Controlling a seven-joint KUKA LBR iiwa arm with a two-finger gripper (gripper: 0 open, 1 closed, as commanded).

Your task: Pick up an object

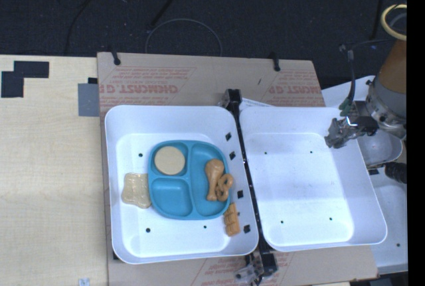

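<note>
Look to the lower left of centre: in the left bin [119,145] you have a blue divided tray [174,200] holding a round tan disc [169,160] in its upper-left section and a brown pretzel-like piece [218,180] in its right section. A pale toast-shaped slice [136,190] lies just beside the tray's left edge, and a small orange-brown chunk [231,219] sits by the tray's lower right corner, near the bin wall.

Your gripper [339,131] hangs at the right of the frame, over the upper right rim of the right bin [312,238], well apart from all those pieces. It is too small and dark for you to tell how it is set.

On the cardboard [199,82] behind the bins you can read mirrored red print, roughly "CHEMCAST G.P."
</note>
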